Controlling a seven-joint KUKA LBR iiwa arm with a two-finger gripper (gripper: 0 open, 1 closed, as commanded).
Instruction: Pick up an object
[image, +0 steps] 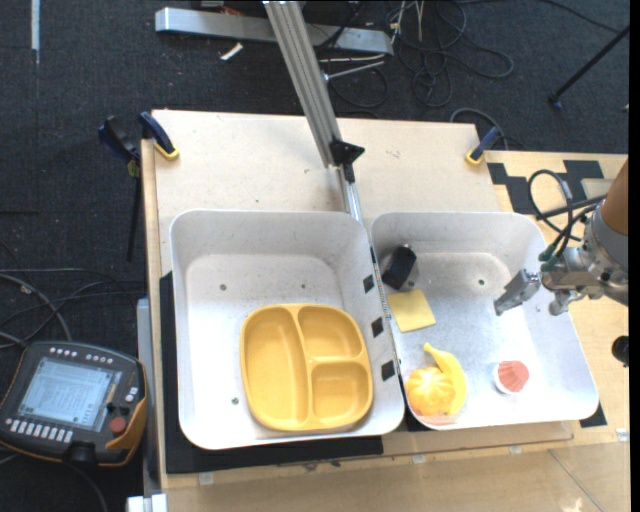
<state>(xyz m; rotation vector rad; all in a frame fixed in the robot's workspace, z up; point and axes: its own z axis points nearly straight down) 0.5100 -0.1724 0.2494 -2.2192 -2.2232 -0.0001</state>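
In the right bin (470, 245) lie a small black block (400, 265) by the left wall, a flat yellow square (412, 310) just in front of it, and a yellow banana with an orange (437, 390) at the front left. A pink-red round slice (512, 376) rests at the front right. My gripper (535, 298) hangs over the bin's right side, behind the slice. It stands open, and nothing is between its fingers (513, 294).
The left bin (200, 240) holds a yellow divided plate (305, 365). A slanted metal pole (315, 90) crosses the bench from the back down to the bins' shared wall. A teach pendant (65, 400) lies on the floor at the left.
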